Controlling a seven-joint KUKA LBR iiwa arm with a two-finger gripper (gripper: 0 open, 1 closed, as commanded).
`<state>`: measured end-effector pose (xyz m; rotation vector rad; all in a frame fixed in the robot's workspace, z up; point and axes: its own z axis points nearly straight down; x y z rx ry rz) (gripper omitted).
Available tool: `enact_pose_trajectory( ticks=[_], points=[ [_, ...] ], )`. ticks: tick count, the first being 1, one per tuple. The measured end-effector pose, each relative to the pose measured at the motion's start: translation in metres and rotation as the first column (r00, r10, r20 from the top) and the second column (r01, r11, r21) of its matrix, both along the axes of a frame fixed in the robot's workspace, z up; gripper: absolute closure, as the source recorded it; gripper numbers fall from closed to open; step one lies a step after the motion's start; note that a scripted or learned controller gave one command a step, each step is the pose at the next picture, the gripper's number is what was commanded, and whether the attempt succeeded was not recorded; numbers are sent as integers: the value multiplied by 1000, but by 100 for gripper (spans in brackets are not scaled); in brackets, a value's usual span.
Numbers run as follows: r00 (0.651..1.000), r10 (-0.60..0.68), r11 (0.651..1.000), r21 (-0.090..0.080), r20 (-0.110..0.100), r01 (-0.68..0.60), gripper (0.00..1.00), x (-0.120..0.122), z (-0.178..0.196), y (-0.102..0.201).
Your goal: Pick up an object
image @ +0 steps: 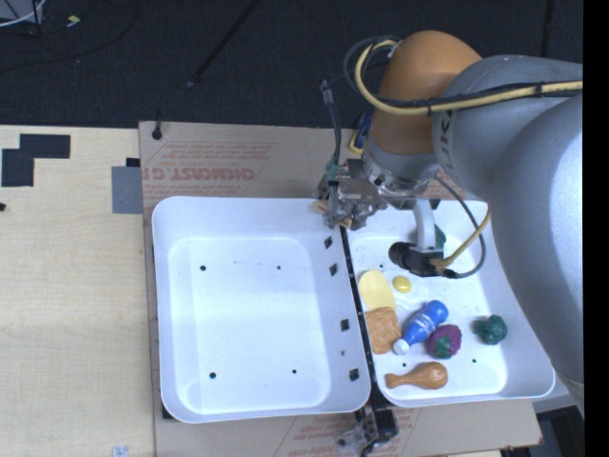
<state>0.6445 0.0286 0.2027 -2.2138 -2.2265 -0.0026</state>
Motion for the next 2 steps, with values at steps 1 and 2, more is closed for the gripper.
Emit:
enact_pose_trajectory(
  ticks=[1, 2],
  points=[
    [1000, -1, 1000, -1, 10, 1, 100, 1, 108, 29],
    [1000, -4, 1000, -3, -6, 4, 100, -3, 77, 41]
  ],
)
